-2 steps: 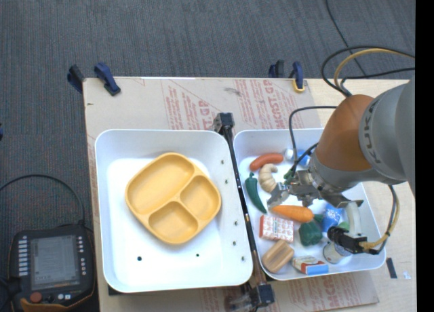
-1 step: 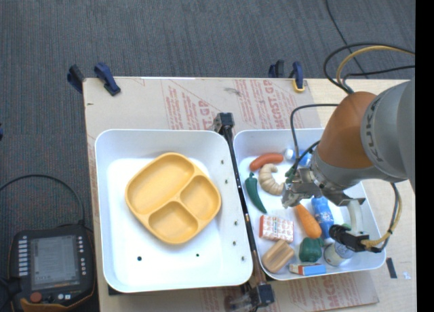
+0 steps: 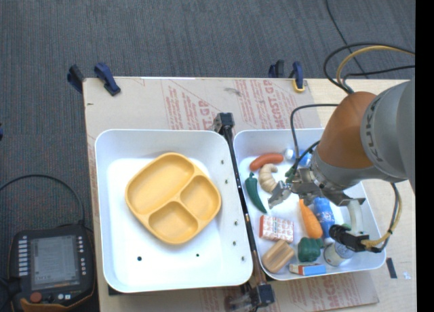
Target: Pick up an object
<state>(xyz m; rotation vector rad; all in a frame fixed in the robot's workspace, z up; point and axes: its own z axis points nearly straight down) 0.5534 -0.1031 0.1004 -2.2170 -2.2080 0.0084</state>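
Croissant (image 3: 268, 178) sits just left of the gripper (image 3: 285, 192); whether it's open or closed, I cannot tell. Best drop squarely, clear of the green pepper (image 3: 255, 193) and sausage (image 3: 266, 161).

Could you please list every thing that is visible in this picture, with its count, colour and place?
Shallow plastic bin: 2, white, side by side on the bench.
Divided three-compartment plate: 1, yellow, in the left bin.
Toy sausage: 1, red, top of the right bin.
Toy chili pepper: 1, green, left side of the right bin.
Toy carrot: 1, orange, middle of the right bin.
Small patterned box: 1, red and white, below the pepper.
Bread-shaped toy: 1, tan, bottom of the right bin.
Spring clamp: several, blue or black, at the board's edges.
Handheld control pendant: 1, grey, on the floor at lower left.
Two-finger gripper: 1, grey, above the right bin, near the pepper.
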